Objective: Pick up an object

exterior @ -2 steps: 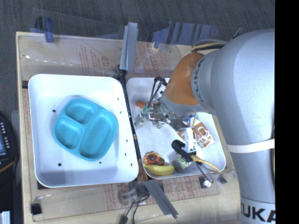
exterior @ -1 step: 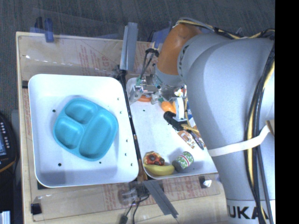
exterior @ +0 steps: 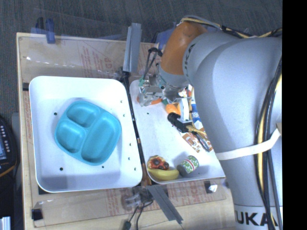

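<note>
Camera view | gripper (exterior: 152, 93) low over right bin (exterior: 160, 137) far corner, jaw state unreadable | risk: clutter crowding, grazing bin wall, closing on nothing

Below me a dark grey carpet (exterior: 86, 4) covers the floor along the top of my view and down the left side. On it stands my bench (exterior: 72, 56), a pale wooden board printed with faded red markings and covered by a clear sheet. A grey metal bar (exterior: 131, 47) runs along the middle at the far edge, and another (exterior: 165, 206) slants off the near edge. The light is even and soft.
</note>
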You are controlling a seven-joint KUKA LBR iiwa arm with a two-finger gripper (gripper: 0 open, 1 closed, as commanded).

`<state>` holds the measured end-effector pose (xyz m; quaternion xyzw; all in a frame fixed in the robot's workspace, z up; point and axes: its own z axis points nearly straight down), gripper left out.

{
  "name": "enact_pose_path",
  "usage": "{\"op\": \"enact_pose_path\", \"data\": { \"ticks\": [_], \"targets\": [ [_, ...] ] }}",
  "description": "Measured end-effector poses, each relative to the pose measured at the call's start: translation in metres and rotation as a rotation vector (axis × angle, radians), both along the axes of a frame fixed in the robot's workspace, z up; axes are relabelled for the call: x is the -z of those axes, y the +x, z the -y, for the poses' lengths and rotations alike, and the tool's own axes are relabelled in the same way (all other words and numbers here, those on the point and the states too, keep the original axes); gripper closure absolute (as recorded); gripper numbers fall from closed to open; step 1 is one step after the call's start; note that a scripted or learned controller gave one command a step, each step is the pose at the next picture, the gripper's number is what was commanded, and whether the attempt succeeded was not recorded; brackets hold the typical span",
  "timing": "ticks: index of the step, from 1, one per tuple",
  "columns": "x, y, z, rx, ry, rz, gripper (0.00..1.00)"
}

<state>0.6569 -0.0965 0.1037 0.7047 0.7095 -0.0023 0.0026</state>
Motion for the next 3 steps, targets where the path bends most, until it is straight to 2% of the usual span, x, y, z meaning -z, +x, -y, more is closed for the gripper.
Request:
{"op": "enact_pose_path", "data": {
  "ticks": [1, 2, 3],
  "targets": [
    [-0.0005, -0.0004, 0.0042, 0.004, -0.006, 0.001, 0.0],
    [-0.0101, 0.0002, 0.0017, -0.004, -0.004, 0.0, 1.0],
    [-0.0101, -0.0001, 0.0036, -0.003, -0.008, 0.0, 0.0]
  ]
}}
